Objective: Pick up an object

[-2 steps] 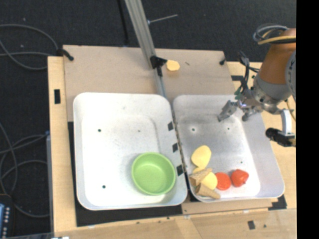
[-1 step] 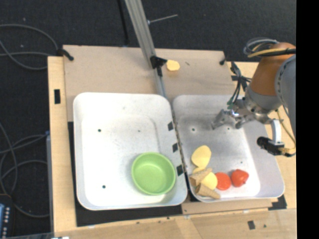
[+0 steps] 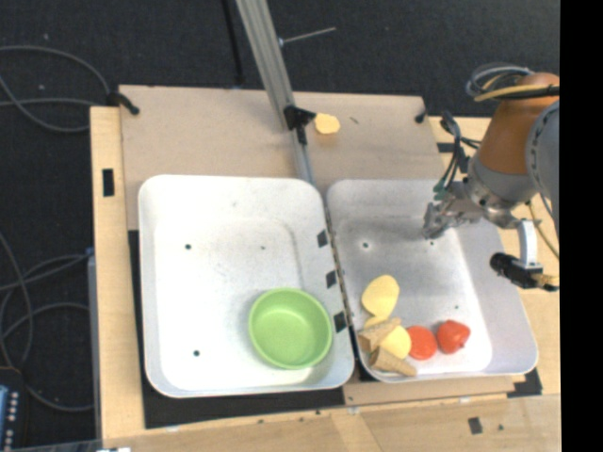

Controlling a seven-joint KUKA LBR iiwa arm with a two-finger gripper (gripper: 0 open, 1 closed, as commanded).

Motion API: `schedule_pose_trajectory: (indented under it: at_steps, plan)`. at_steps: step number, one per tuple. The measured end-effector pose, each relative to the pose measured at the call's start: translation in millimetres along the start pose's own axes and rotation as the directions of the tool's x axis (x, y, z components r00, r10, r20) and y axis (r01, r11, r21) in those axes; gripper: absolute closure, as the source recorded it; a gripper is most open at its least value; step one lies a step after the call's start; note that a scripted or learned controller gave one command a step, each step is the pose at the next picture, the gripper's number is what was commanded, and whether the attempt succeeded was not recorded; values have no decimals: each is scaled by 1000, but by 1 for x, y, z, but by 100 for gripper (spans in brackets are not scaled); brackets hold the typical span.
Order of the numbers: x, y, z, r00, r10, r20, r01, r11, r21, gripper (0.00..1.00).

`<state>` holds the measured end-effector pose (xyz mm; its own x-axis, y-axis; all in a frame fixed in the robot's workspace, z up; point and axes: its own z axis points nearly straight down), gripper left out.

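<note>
The right bin [image 3: 490, 281] holds a pale yellow potato-shaped piece [image 3: 381, 296], a tan and yellow wedge-shaped pile [image 3: 387, 345], an orange-red round piece [image 3: 421, 343] and a red tomato-like piece [image 3: 453, 335], all near its front edge. My gripper [image 3: 436, 220] hangs over the back part of the right bin, well behind these pieces. Nothing shows between its fingers.
A green bowl [image 3: 289, 327] sits at the front right of the left bin [image 3: 188, 252]. A metal pole [image 3: 268, 59] rises behind the bins, with a small yellow object [image 3: 327, 123] on the bench beside it. Cables hang by the arm at the right.
</note>
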<state>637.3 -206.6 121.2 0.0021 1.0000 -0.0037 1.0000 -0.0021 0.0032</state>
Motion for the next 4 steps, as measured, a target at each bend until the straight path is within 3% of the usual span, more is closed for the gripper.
schedule_pose_trajectory:
  at_steps: [2, 4]
  plan:
    - [-4, 2, -99, 1000, -4, -2, 4, 1000, -5, 100]
    - [112, 1, -104, 1000, -9, -5, 9, 1000, 3, 100]
